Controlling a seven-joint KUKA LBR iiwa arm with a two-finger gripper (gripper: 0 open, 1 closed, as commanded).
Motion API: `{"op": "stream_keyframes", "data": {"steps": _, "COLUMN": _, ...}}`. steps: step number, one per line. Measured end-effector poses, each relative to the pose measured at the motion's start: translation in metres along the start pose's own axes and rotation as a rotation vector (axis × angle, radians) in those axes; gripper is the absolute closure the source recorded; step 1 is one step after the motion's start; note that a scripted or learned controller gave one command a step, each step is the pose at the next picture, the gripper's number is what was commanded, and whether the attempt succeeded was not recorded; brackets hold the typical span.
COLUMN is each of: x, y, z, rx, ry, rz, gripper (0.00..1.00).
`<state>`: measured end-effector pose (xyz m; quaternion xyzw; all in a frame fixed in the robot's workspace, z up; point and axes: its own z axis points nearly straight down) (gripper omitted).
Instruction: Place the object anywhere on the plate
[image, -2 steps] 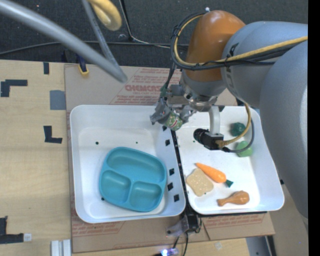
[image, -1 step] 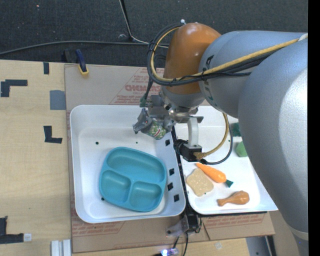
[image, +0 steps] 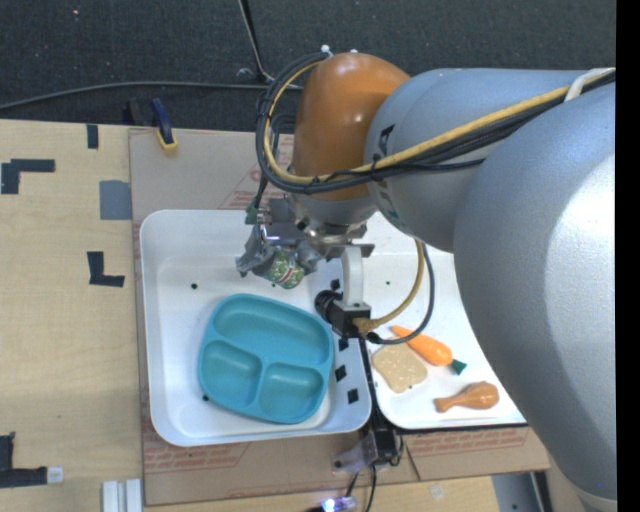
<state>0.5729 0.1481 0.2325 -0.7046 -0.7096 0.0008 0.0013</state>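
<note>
Camera view: can (image: 285, 268) tilted, axis unclear.

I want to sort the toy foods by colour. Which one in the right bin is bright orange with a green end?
The carrot, lying farthest back; the cracker is pale beige and the drumstick tan-brown.

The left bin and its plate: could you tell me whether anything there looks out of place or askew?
Nothing looks spilled or damaged. The blue divided plate lies flat in the left bin, turned at a slant to the bin's walls, with nothing on it. The tool is just above the plate's far edge, with a small green object at its tip; whether that object is gripped is unclear.
</note>
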Motion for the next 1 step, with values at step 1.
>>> {"op": "stream_keyframes", "data": {"steps": 1, "x": -0.0024, "y": 0.0007, "z": 0.0004, "rx": 0.000, "ry": -0.001, "rz": 0.003, "gripper": 0.00}}
